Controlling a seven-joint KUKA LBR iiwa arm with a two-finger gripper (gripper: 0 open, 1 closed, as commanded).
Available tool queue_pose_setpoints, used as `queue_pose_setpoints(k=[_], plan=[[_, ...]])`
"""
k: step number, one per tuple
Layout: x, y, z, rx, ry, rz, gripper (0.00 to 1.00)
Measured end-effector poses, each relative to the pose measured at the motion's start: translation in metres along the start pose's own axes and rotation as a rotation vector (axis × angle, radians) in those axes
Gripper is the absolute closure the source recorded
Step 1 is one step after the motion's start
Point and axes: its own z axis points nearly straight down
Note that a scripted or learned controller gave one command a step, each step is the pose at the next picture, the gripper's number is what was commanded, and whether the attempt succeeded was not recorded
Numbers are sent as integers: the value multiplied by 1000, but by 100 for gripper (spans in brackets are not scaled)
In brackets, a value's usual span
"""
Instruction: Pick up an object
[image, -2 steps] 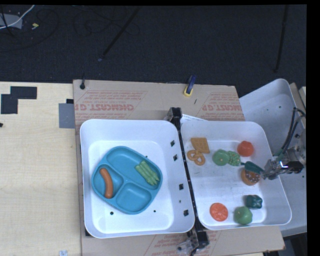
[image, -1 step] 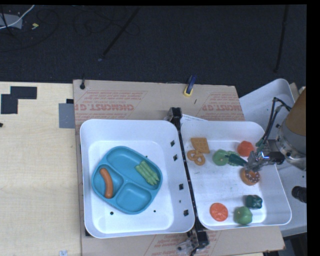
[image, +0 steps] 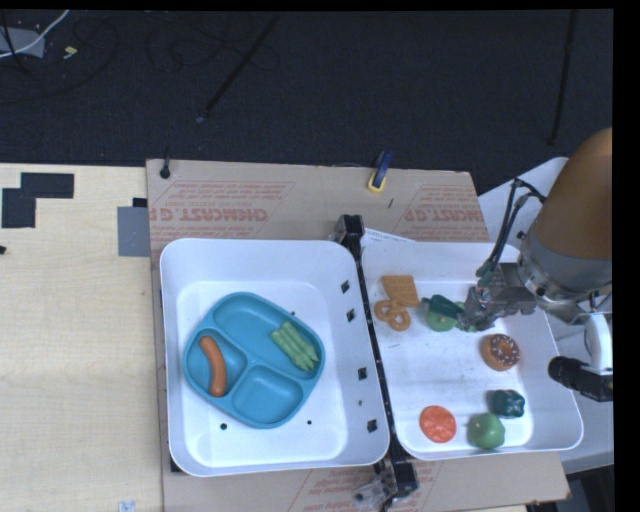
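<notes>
I have the tool (image: 474, 312) low in the right bin (image: 560, 425), and the green pepper (image: 440, 314) lies just to its left, touching or nearly so. The pepper's long axis runs left to right, toward the pretzel (image: 392, 314). I cannot tell how the tool is set. I judge the coming move as a short leftward reach.
</notes>
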Motion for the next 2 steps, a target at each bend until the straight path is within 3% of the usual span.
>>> queue_pose_setpoints(k=[2], plan=[[99,43,11,0,0,1,100]])
